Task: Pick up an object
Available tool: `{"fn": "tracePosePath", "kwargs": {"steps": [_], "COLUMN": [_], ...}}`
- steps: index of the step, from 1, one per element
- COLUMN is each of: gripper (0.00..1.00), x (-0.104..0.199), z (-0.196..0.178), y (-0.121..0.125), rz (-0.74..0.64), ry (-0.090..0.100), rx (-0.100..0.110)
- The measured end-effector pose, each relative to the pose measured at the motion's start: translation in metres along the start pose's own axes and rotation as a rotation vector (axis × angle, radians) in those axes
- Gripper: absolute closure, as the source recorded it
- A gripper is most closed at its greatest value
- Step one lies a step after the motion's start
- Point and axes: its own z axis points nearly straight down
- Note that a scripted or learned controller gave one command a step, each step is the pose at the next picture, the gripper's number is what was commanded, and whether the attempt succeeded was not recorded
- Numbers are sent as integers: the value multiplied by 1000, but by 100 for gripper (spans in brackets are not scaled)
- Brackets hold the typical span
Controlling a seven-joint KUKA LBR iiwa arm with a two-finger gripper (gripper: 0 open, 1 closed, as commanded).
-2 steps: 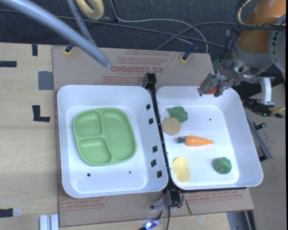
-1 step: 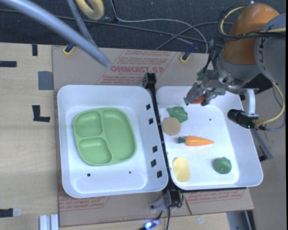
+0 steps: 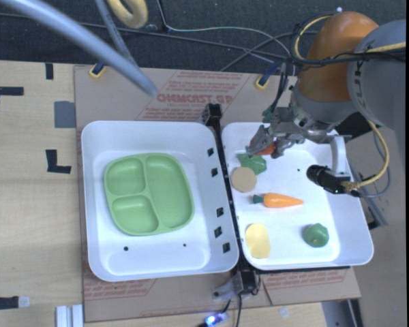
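Bench viewed from above at a slant, bearing two white bins side by side. Left bin (image 3: 95,182): green divided plate (image 3: 148,193) with three compartments, lying flat near centre. Right bin (image 3: 351,240): five small items. Green item (image 3: 251,163) at 11 o'clock in the bin, directly beneath the gripper (image 3: 267,144); round tan disc (image 3: 243,179) touching it at its 7 o'clock. Carrot (image 3: 278,199) near bin centre, lying crosswise, green end toward 9 o'clock, just beside the disc. Pale yellow item (image 3: 258,240) at 7 o'clock in the bin; green pepper-like item (image 3: 316,234) at 5 o'clock, well apart from the carrot. Arm (image 3: 341,53) entering from 3 o'clock, orange band above the wrist, gripper lowered over the bin's 11 o'clock corner. Finger spacing not resolvable: cannot tell whether apart, together or clamped; contact with the green item likewise unclear. Black cylindrical part (image 3: 324,176) with cable at 3 o'clock of the gripper, above the bin floor. Cardboard sheet (image 3: 191,94) under both bins; grey bar (image 3: 75,29) crossing at 11 o'clock of the view
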Motion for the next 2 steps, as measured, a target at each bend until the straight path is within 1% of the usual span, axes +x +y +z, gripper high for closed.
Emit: {"fn": "tracePosePath", "kwargs": {"steps": [1, 2], "gripper": [100, 100], "x": [54, 106], "z": [13, 21], "y": [-19, -43], "rz": [-1, -1], "ry": [0, 0], "rx": [2, 2]}}
